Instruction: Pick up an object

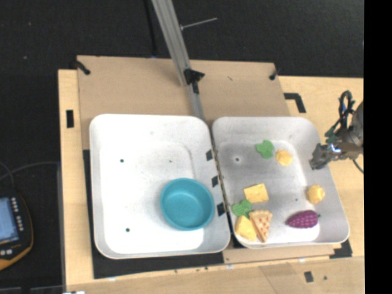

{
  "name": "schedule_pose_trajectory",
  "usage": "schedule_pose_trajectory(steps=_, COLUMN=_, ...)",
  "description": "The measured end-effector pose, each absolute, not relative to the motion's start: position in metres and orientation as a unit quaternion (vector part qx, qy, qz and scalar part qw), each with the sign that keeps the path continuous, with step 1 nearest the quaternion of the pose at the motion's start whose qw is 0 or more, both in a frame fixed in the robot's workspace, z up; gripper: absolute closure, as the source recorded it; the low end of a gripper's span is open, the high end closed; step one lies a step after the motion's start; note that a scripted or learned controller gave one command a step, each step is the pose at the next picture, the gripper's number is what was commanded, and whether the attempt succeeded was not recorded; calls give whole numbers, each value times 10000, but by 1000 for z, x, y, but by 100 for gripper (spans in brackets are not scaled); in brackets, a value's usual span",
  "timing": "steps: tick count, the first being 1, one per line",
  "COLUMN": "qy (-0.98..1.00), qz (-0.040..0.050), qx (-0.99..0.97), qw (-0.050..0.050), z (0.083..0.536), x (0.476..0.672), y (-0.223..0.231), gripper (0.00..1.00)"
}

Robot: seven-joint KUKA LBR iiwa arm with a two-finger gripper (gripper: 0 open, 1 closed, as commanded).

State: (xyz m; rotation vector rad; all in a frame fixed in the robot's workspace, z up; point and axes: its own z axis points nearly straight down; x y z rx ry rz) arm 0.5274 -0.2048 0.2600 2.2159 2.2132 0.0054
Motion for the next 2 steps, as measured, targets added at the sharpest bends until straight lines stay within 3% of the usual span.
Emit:
schedule_pose_trajectory(steps=1, qy=7083, qz=8, qx=7059, qw=19, z=270, x=528, y=-206, gripper=100)
schedule_pose_trajectory(steps=2, qy=7100, qz=14, qx=7042, qw=9, z=269, x=539, y=-144, gripper=100)
